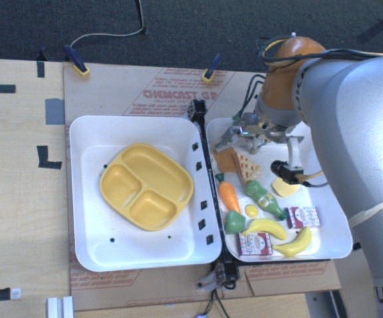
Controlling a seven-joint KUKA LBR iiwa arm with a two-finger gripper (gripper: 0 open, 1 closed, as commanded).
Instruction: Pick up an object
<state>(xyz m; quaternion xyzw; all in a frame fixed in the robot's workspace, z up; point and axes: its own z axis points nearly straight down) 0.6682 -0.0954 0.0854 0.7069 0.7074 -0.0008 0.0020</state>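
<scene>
My gripper [247, 135] hangs low over the far end of the right bin [337, 234], just above a brown toast slice [224, 160] and a pizza wedge [248, 168]. Toward the front lie an orange carrot [228, 196], a green bottle [265, 200], a small lemon [251, 211], a green pepper [234, 222], two bananas [266, 227] [296, 242], two red-and-white cartons [254, 244] [304, 216] and a pale cheese piece [285, 188]. The arm's wrist hides part of the bin's far right.
The left bin [85, 230] holds a yellow divided plate [146, 185]. A black clip rail [205, 177] runs between the bins. The grey arm [350, 124] covers the right side of the view. Yellow clamps [77, 59] [211, 70] sit on the cardboard's far edge.
</scene>
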